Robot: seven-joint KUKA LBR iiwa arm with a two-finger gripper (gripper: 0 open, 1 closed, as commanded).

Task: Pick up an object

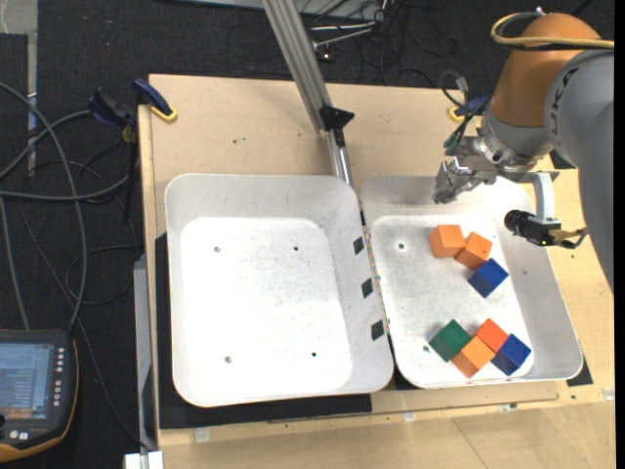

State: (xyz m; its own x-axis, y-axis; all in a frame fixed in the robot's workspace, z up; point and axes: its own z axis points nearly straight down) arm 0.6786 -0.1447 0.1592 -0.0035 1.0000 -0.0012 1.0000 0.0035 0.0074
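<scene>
The right bin [408, 296] holds several small blocks. Two orange blocks [447, 240] [478, 249] and a blue block [488, 277] lie near its far right. At the near right corner sit a green block [450, 340], two more orange blocks [491, 334] [473, 357] and another blue block [511, 354]. My gripper [452, 181] hangs over the bin's far rim, up and slightly left of the nearest orange block. It is apart from every block, and nothing shows in it.
The left bin [254, 281] lies beside the right one, joined along a dark seam [369, 286]. A slanted silver pole [298, 52] crosses the bench's far side. Blue clamps [146, 98] sit at the bench's far left corner. Cables and a tablet [29, 389] lie off the bench at left.
</scene>
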